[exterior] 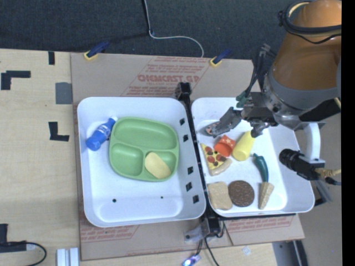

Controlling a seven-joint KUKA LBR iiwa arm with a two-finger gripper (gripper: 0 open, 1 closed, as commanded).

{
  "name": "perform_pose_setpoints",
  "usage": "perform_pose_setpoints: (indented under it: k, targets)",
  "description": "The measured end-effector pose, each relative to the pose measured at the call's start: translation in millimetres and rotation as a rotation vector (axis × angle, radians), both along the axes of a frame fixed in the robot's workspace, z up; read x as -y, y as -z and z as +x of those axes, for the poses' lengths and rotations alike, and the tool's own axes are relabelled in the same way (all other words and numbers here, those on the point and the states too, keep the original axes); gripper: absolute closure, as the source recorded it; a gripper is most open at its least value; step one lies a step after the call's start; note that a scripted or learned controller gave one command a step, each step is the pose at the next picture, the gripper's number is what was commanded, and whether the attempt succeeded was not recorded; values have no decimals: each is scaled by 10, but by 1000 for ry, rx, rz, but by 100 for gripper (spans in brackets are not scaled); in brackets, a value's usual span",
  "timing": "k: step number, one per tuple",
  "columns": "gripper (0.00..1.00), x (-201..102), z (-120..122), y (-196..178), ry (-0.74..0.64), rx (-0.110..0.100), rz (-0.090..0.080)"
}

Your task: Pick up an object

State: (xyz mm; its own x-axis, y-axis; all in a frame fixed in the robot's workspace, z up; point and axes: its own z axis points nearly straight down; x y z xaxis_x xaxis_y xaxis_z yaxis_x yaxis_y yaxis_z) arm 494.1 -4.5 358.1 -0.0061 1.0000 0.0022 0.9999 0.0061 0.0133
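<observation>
My gripper [236,129] hangs over the back part of the right bin [288,201], open, with nothing between its fingers. One grey finger [221,124] angles down to the left and the other [257,129] sits near the top of a yellow bottle [243,147]. Just below the gripper lie a red toy vegetable [224,146] and a pizza slice [215,160]. Further forward lie a green chili [260,167], a brown cookie [241,193], a bread slice [220,195] and a cone [265,194].
The left bin [133,204] holds a green divided plate [136,148] with a yellow piece [158,165] in one compartment, and a blue bottle [100,135] beside it. A black divider [191,148] runs between the bins. The arm's body rises over the right bin's far right corner.
</observation>
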Motion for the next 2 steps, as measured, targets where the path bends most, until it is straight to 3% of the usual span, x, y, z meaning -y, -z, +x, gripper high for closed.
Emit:
perform_pose_setpoints:
  k: [1,2]
  targets:
    - [100,11,2,-6,3,-16,-4]
    - [100,-663,-95,-791,-4,-7,0]
